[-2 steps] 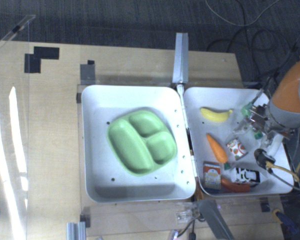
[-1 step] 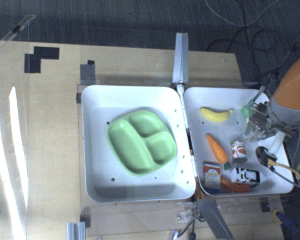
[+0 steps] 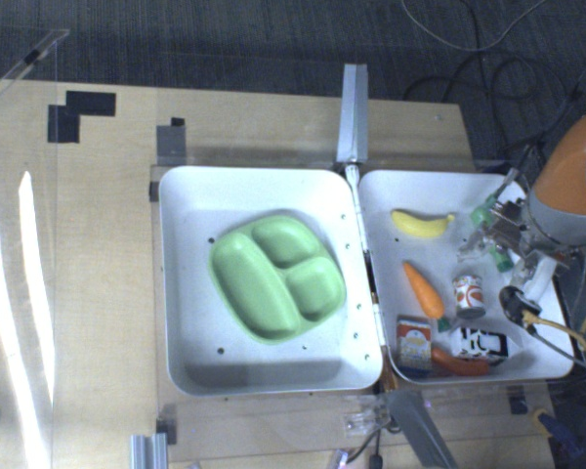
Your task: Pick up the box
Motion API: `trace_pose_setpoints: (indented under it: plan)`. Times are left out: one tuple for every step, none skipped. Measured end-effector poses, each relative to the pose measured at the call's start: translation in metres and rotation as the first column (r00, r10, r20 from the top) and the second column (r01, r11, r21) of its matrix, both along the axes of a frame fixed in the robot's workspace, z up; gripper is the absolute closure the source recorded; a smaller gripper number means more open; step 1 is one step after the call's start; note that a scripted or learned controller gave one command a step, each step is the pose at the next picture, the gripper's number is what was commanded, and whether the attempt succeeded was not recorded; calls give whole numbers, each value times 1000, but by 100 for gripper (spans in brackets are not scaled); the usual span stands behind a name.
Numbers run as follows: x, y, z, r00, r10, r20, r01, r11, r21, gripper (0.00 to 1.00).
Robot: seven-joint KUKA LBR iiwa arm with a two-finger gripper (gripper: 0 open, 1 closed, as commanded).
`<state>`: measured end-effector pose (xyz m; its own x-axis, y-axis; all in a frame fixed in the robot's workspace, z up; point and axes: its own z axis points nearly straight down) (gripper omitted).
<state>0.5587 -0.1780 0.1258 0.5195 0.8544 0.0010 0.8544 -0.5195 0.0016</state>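
The gripper (image 3: 495, 225) hangs over the upper right part of the right bin (image 3: 439, 186); whether it is open or closed cannot be told. The box (image 3: 414, 341) stands well apart from it, at the bin's lower left, beside a carrot (image 3: 423, 290), with a can (image 3: 468, 293) between and a banana (image 3: 421, 224) above.

A pale wooden bench (image 3: 78, 291) stands on dark, seemingly carpeted floor (image 3: 225, 18) crossed by loose cables (image 3: 469, 18).
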Motion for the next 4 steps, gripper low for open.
trace_pose_setpoints:
  plan:
    - [-12, 11, -38, 952, -307, 6, 307, 952, 2, 0]
    - [-8, 12, -28, 955, -298, 11, 297, 955, 3, 100]
    - [-18, 53, 108, 996, -84, 2, 84, 996, -1, 100]
    - [-68, 113, 152, 997, 74, 1, -74, 997, -1, 100]
